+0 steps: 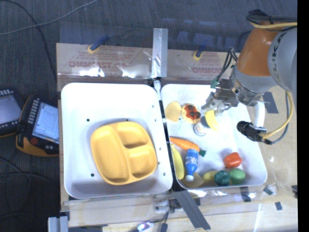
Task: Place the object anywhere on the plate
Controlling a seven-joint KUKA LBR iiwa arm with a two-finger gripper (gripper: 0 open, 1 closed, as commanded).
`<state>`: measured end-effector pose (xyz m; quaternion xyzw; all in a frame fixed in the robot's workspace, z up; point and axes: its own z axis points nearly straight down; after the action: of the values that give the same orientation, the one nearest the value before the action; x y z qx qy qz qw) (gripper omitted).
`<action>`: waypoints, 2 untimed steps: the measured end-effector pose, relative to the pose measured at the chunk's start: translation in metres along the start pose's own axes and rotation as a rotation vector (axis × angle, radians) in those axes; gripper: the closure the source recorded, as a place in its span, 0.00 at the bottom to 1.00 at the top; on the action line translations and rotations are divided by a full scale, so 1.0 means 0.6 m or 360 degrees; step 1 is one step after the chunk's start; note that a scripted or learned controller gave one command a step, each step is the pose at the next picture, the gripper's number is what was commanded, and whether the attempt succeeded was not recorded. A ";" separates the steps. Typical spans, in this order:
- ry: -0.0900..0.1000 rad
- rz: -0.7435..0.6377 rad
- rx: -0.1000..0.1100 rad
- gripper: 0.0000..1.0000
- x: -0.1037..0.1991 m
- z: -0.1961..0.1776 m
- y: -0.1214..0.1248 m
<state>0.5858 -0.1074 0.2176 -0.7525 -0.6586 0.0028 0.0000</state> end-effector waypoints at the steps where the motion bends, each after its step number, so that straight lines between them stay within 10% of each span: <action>1: 0.0007 -0.0560 -0.0001 1.00 0.093 0.059 -0.080; 2: 0.0007 -0.0893 -0.0006 1.00 0.207 0.056 -0.141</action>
<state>0.5183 0.0265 0.1836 -0.5408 -0.8412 -0.0001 0.0007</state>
